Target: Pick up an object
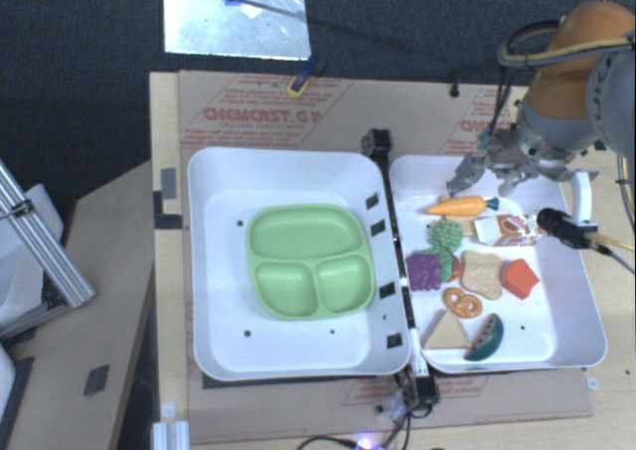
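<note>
My gripper hovers open, grasping nothing, above carrot. Approach step; next: lower, straddle carrot, close fingers.

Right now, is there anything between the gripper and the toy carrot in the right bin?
Nothing visible stands between them. The gripper hangs above the far part of the right bin, and the carrot lies just below it in the picture, with bare white floor around it. The broccoli lies on the carrot's near side.
</note>
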You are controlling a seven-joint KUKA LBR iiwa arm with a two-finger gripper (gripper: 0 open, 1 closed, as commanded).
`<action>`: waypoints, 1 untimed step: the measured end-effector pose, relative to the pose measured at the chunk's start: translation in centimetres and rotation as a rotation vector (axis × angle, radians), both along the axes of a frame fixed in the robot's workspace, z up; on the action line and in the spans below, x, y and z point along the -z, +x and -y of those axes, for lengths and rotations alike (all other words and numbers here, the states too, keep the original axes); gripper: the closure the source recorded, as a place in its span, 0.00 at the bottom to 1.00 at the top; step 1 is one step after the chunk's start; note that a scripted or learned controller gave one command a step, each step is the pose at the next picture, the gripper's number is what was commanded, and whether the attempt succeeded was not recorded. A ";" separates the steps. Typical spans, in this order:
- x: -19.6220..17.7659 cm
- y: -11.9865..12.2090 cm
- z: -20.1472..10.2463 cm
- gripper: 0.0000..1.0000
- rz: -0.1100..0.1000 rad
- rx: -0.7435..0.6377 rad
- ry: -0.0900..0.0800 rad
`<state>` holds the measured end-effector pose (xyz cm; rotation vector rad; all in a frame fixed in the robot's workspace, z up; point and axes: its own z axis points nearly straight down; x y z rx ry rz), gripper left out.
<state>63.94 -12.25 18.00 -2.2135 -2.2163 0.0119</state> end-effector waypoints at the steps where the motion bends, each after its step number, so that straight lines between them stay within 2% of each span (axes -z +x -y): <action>1: -0.8 0.3 0.0 0.00 0.013 -0.002 -0.001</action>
